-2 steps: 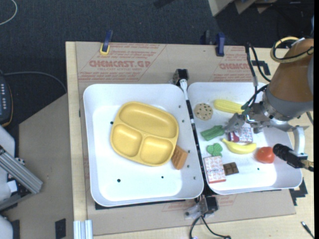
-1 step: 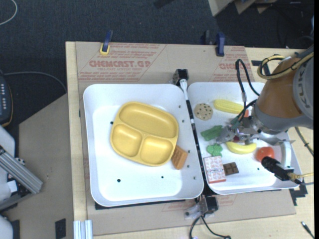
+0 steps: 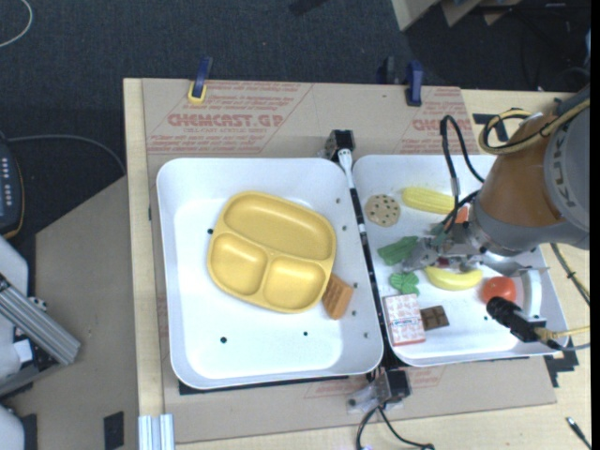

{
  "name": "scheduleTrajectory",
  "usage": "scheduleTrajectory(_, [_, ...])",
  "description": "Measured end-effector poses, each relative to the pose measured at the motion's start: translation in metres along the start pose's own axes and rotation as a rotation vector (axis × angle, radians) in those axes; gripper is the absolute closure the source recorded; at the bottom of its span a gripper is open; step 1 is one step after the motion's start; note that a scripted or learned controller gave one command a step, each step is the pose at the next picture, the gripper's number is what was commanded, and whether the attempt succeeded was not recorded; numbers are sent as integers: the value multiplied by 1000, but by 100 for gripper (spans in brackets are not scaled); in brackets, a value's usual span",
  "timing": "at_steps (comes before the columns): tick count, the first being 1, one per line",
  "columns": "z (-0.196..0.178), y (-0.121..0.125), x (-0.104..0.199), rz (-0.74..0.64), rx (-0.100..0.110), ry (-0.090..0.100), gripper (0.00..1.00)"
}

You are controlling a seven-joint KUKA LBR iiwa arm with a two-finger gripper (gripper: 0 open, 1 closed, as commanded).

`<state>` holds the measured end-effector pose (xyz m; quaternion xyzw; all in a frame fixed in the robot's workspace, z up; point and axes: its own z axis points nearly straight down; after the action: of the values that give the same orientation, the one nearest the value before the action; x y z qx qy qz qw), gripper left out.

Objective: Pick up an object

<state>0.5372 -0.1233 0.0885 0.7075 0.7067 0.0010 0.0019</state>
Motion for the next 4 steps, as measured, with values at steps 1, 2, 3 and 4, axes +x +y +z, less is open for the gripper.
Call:
scheduleTrajectory(1, [-11, 1, -1, 2, -5, -2, 100])
scheduleTrajectory(2, [-59, 7, -9, -1, -2, -1, 100])
scheduleTrajectory(3, [-118, 16, -15, -2, -3, -1, 100])
scheduleTrajectory(4, [-138, 17, -15, -2, -1, 0, 100])
